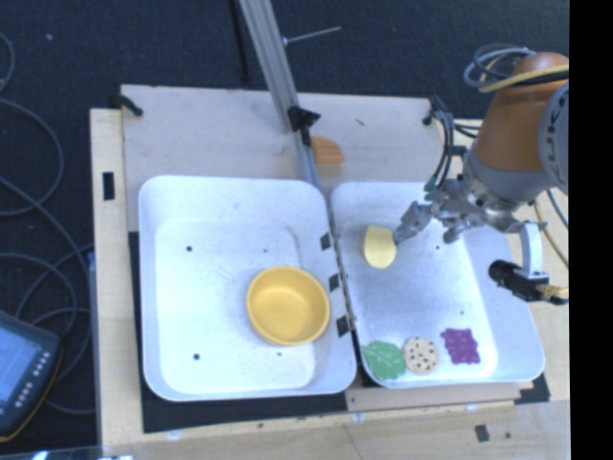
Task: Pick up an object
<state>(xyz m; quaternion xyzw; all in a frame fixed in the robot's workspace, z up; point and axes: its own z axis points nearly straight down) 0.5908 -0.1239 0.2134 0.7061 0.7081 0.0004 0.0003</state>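
A pale yellow rounded object [379,247] lies in the right bin [498,333], close to its left wall. My gripper [430,228] hovers just to the right of that object, at the bin's far end. Its fingers look spread apart with nothing between them, and the left fingertip [410,226] is a short way from the yellow object. Along the near edge of the same bin lie a green piece [383,357], a round speckled cookie [420,354] and a purple piece [461,345]. A yellow bowl [287,305] stands upright in the left bin [182,218].
A slanted metal rail [273,56] runs down to the wall between the bins at the far side. An orange object [327,150] sits on the bench behind the bins. Black clips [337,284] line the shared wall. Cables hang beside the arm's wrist [508,151].
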